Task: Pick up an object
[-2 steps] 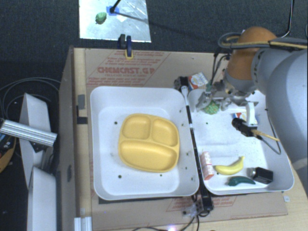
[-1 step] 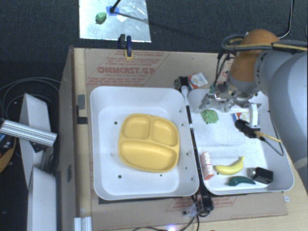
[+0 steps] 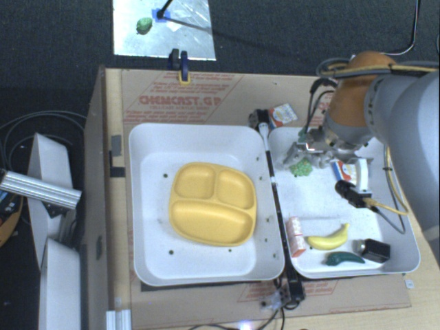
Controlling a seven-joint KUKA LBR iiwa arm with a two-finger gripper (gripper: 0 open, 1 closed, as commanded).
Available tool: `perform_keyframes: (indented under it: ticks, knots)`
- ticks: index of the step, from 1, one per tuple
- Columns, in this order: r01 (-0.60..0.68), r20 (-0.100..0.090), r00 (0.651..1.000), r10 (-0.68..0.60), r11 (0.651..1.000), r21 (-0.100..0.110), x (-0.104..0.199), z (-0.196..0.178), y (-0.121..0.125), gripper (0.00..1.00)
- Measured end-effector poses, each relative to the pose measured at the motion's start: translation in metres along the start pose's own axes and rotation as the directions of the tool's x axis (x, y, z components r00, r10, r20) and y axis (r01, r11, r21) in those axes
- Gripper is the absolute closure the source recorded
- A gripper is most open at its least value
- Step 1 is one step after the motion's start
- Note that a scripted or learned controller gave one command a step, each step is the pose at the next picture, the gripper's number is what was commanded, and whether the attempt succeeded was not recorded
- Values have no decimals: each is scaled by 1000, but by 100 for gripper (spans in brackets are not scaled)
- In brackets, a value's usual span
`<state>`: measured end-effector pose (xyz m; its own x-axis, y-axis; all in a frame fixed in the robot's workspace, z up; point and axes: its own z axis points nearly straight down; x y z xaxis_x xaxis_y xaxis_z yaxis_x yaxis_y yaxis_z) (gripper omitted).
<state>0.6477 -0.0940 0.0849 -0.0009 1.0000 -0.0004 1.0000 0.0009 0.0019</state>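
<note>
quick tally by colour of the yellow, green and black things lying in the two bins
yellow: 2, the divided plate and the banana
green: 2, the small leafy piece and the dark pepper-like one
black: 1, the block
total: 5

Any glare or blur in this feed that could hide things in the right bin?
Camera view: the grey arm looks soft; the yellow curved banana and small green lumpy piece by the pincer read sharp; glare sits on the silver foil-like sheet at the top.
</note>
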Motion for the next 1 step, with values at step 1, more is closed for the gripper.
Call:
perform_keyframes:
  ticks: [1]
  knots:
    - [1,0,1000,-1,1000,-3,0,-11,1,100]
